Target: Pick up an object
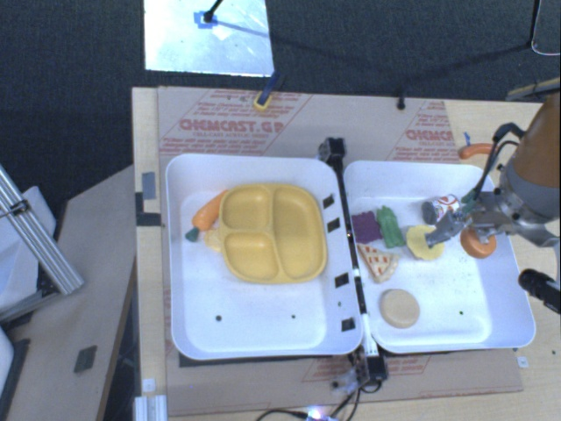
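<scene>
Yellow tray (267,232), orange carrot (209,210) — purple, perhaps grapes (365,226).

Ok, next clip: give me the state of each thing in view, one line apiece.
Yellow divided plate: flat in the left bin, right way up.
Carrot: lying tilted against the plate's left rim.
Purple piece: lying in the right bin.
Green piece: lying beside the purple piece.
Pizza slice: lying flat.
Tan round piece: lying flat, apart from the rest.
Yellow piece: at the gripper tip; hold unclear.
</scene>
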Tool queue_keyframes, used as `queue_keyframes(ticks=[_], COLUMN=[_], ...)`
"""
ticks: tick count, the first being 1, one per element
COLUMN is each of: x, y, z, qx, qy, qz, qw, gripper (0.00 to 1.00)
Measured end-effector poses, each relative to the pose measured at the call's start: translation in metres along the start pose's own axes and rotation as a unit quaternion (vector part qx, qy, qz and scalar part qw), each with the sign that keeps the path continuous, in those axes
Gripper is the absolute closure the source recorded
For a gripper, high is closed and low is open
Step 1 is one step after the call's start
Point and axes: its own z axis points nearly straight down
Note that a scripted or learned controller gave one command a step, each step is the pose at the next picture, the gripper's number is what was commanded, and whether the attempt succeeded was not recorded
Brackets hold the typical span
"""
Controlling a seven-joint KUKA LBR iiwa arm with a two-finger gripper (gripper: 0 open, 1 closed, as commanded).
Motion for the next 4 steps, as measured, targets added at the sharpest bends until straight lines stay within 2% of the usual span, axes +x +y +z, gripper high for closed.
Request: queue_keyframes(ticks=[1, 3, 4], x=[0.000, 0.000, 0.001], y=[0.002, 0.001, 0.004], z=[-0.005, 0.117, 0.134], qx=[-0.005, -0.004, -0.007], qy=[-0.001, -0.001, -0.001], qz=[-0.001, 0.000, 0.000], qw=[1.0000, 1.0000, 1.0000], gripper=[0.00, 0.00, 0.00])
